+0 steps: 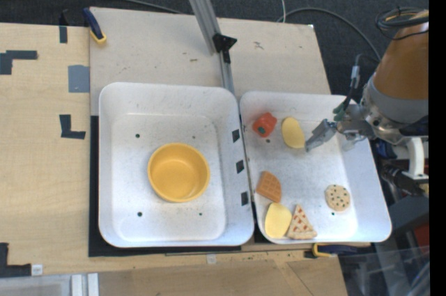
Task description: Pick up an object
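Pizza slice (302, 223) lies nearest; jaws' state I cannot tell; lemon (293, 133) beside gripper (315, 139) looks light, hard, slippery; grasp across its narrow middle.

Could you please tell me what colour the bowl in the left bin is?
The bowl is yellow, shown clearly in the camera view.

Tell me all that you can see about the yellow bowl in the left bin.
The yellow bowl is round, plain and matte, probably plastic. It stands upright with its opening facing up, and nothing lies inside it. It rests on the floor of the left white bin, a little below the middle, apart from the walls. Nothing else touches it.
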